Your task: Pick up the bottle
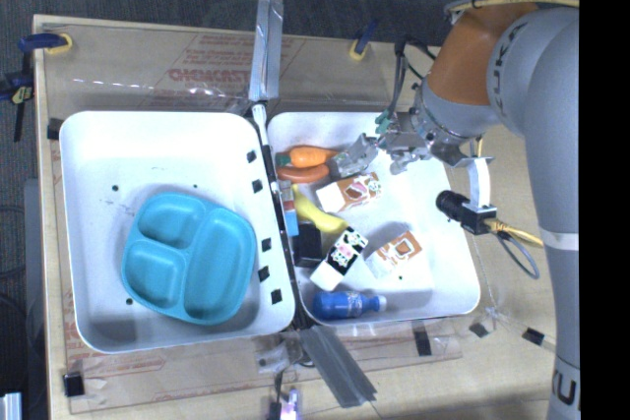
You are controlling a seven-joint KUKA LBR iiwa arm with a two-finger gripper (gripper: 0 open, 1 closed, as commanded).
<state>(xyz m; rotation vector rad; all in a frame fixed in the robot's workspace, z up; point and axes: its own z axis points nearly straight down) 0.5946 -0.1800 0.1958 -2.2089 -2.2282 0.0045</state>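
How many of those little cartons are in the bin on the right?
3. One orange-and-white carton sits near the claw, another lies toward the bin's right side, and a black-and-white cow-patterned carton lies between them, above the blue bottle. Others may be hidden.

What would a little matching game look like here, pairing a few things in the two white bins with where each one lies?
Things:
1. blue bottle
2. carrot
3. turquoise divided plate
4. banana

Places:
A. alone in the left bin
B. near edge of the right bin, lying on its side
C. far end of the right bin, by the divider
D. middle of the right bin, close to the divider

Pairs: 1-B, 2-C, 3-A, 4-D
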